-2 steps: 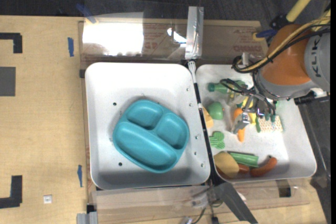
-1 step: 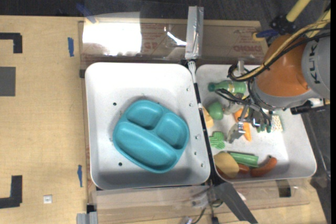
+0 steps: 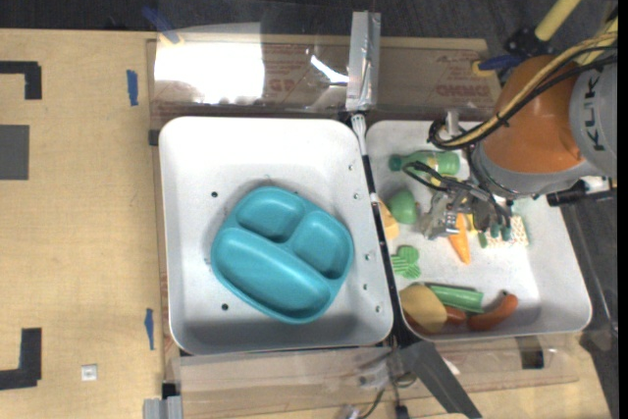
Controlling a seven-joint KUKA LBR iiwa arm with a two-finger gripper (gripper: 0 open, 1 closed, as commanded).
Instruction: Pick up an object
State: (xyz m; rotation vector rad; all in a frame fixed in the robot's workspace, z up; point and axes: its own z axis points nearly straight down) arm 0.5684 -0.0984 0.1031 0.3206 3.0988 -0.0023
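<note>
My gripper (image 3: 446, 219) hangs low in the right bin (image 3: 559, 285), among small toy foods. An orange carrot-like piece (image 3: 460, 240) lies right at its tip, touching or just beside it. A green round piece (image 3: 401, 208) sits to its left, and a green piece (image 3: 436, 162) lies behind it. A small green leafy piece (image 3: 406, 259) lies lower left. Along the front wall lie a yellow-brown potato shape (image 3: 424, 305), a green stick (image 3: 453, 293) and a red-brown sausage (image 3: 491, 310). The arm's orange band (image 3: 535, 118) covers the bin's back right.
The left bin (image 3: 196, 162) holds a teal divided plate (image 3: 283, 252). A metal divider strip (image 3: 361, 64) stands behind the seam between the bins. Clear plastic sheeting (image 3: 245, 64) lines the back. Cables (image 3: 549, 74) run from the wrist toward the upper right.
</note>
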